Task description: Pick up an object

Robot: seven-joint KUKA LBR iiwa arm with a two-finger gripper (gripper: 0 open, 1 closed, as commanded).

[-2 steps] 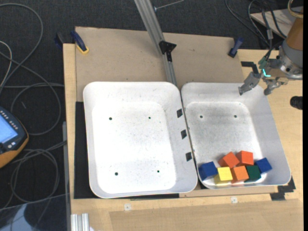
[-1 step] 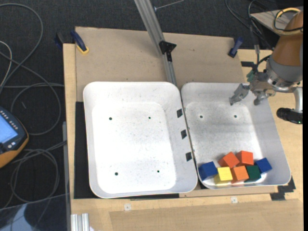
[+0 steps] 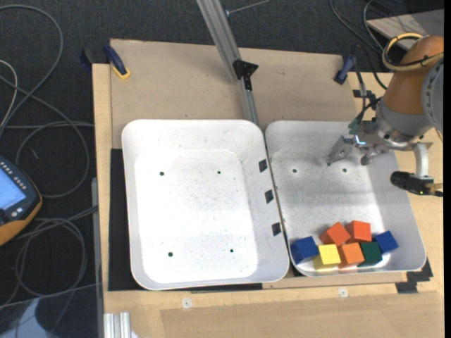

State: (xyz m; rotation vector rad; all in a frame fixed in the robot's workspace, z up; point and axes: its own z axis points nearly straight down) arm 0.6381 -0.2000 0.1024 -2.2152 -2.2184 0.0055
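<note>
Fingers [image 3: 331, 158] spread, gripper [image 3: 349, 155] empty; I judge the orange block [image 3: 337, 233] light, rigid, graspable across flat sides.

Wood bench [image 3: 176, 83] on dark carpet [image 3: 56, 20] w/ loose cables [image 3: 42, 111].

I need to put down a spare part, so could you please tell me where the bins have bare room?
The left bin is bare across its floor. The right bin is free through its middle, between the end effector near its far edge and the blocks crowded along its near edge.
</note>
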